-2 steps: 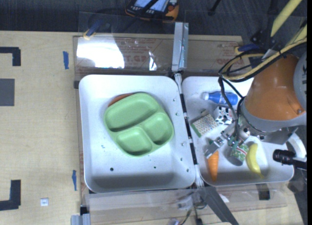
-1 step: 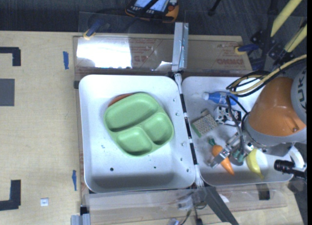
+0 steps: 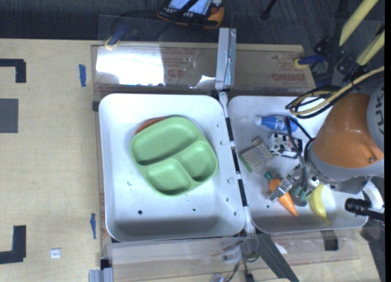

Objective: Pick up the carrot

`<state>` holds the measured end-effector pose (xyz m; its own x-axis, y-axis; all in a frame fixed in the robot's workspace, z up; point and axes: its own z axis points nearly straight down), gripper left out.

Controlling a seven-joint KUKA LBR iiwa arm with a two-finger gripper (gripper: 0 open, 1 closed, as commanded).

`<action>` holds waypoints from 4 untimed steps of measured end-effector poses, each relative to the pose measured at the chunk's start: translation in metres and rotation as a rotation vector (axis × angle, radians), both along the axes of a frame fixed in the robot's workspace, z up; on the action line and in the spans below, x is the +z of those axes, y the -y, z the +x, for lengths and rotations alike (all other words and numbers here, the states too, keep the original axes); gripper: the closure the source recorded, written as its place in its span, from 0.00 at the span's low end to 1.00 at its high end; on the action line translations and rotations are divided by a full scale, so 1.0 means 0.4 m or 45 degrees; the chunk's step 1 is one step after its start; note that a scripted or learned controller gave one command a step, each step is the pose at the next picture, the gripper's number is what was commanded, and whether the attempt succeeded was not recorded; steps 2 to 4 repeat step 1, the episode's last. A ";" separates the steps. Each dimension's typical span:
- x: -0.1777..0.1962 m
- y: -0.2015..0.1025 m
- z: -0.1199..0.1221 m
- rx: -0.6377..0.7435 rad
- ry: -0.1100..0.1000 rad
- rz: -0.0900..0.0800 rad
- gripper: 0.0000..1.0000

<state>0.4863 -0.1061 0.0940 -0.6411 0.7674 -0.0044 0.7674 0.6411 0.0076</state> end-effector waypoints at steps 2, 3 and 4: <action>0.219 -0.200 0.021 -0.240 -0.013 -0.001 1.00; 0.219 -0.200 0.021 -0.240 -0.013 -0.001 1.00; 0.219 -0.200 0.021 -0.240 -0.013 -0.001 1.00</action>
